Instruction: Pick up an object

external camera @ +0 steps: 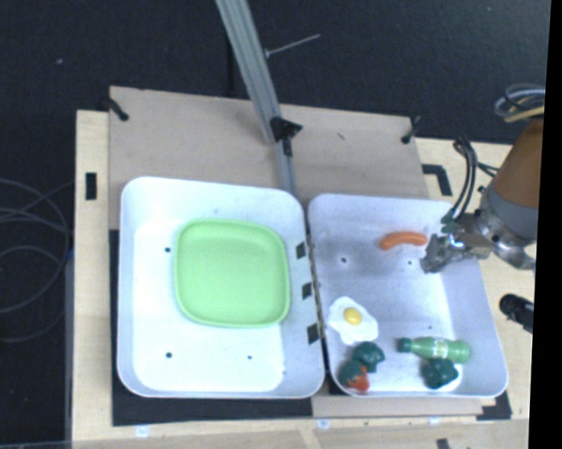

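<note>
The right bin [390, 290] holds an orange sausage-shaped piece [402, 240] near its back, a fried egg [352, 318] by its left wall, a green bottle [435, 348] lying on its side, a dark green piece [439, 373] under the bottle, and a green and red vegetable [360, 364] at the front. My gripper [436, 254] hangs over the bin's right back part, just right of the orange piece and apart from it. Nothing shows between its fingers.
The left bin [148, 259] bears a light green square plate [232, 273]. A grey metal pole [256, 67] slants in from the top to the gap between the bins. The bare part of the right bin lies in its middle.
</note>
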